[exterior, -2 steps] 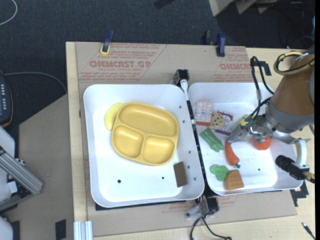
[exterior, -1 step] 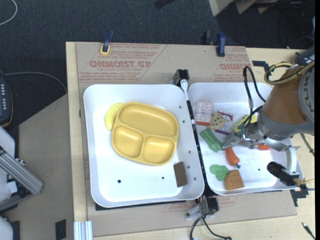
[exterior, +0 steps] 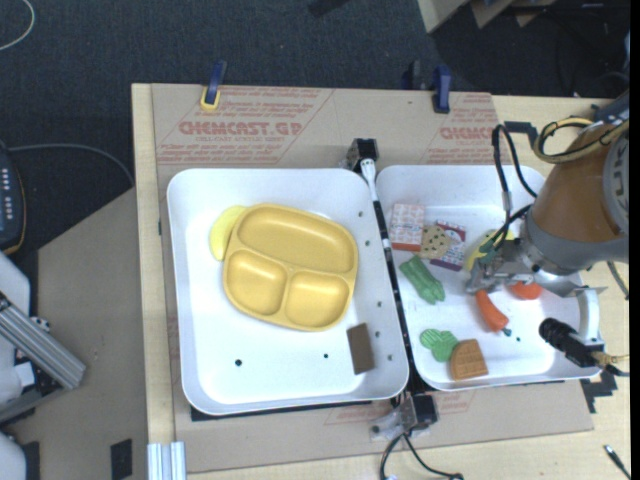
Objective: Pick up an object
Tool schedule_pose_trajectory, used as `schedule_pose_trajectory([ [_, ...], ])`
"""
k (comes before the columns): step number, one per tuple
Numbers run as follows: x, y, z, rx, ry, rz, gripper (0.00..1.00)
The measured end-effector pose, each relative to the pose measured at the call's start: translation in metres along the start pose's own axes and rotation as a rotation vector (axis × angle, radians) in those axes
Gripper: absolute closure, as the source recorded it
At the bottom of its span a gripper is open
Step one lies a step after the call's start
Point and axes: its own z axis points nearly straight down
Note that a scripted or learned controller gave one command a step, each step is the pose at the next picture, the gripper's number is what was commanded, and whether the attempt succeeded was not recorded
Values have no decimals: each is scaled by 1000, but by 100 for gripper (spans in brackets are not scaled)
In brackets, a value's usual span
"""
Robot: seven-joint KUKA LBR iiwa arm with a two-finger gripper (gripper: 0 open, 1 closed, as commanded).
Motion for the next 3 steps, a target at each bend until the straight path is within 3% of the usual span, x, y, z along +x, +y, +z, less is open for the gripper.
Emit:
schedule_pose_trajectory([
  [3,-10,-1,-133,-6,-3,-2,100],
])
